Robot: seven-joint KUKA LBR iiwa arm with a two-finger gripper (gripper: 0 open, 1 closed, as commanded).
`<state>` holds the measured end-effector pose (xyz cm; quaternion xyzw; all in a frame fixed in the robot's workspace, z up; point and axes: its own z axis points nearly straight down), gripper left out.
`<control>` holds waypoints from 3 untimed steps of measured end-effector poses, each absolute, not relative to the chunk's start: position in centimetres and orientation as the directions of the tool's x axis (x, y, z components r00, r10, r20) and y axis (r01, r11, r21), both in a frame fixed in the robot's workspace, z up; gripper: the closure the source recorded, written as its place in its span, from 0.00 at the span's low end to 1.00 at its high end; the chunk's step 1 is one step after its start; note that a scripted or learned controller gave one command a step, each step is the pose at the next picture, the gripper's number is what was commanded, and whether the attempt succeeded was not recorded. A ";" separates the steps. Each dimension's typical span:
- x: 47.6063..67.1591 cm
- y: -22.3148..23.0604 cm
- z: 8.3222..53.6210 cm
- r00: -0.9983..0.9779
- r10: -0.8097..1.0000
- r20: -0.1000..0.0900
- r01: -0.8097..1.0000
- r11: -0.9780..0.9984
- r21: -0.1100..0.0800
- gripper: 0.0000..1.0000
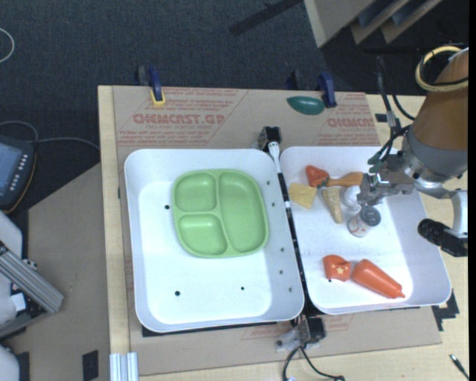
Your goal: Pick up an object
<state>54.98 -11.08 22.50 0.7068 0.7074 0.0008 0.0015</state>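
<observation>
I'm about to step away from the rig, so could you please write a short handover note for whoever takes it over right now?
Pincer: low in the right bin, above the cluster of toy food; whether it grips anything cannot be told.
Things: red piece, tan wedge and beige piece at the bin's far left; strawberry and carrot near its front edge. Green divided plate in the left bin.
Done: approach only.
Left: a confirmed grasp and lift.

I'm looking at dark grey carpet around my bench, a cardboard sheet clamped on top, wooden furniture upper right.
</observation>
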 end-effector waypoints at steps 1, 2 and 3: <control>53.8 -6.8 22.7 -0.004 1.000 0.003 1.000 0.004 -0.002 1.00; 53.2 -1.8 23.6 -0.006 1.000 0.003 1.000 0.006 -0.001 1.00; 53.2 3.2 23.1 -0.006 1.000 0.003 1.000 0.006 -0.003 1.00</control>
